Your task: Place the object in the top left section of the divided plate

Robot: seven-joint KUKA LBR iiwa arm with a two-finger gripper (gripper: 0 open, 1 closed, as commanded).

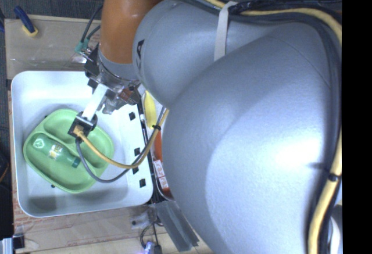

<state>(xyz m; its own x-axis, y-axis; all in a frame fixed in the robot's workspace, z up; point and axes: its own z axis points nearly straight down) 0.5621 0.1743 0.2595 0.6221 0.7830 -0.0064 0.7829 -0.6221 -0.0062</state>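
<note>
A green divided plate (38,143) lies in the left white bin (35,87), toward its front left. A small pale yellowish object (56,152) rests on the plate near its middle, with a small dark green bit (74,161) just right of it. Which section they lie in I cannot tell. My gripper (109,97) hangs below the orange wrist band, over the bin just above and right of the plate's upper right rim. The wrist and its fittings hide its tip.
The grey arm covers most of the right bin. A yellow object (150,108) and a red-orange one (160,172) peek out along its left edge. A blue and yellow tool (24,19) lies on the bench at the top left.
</note>
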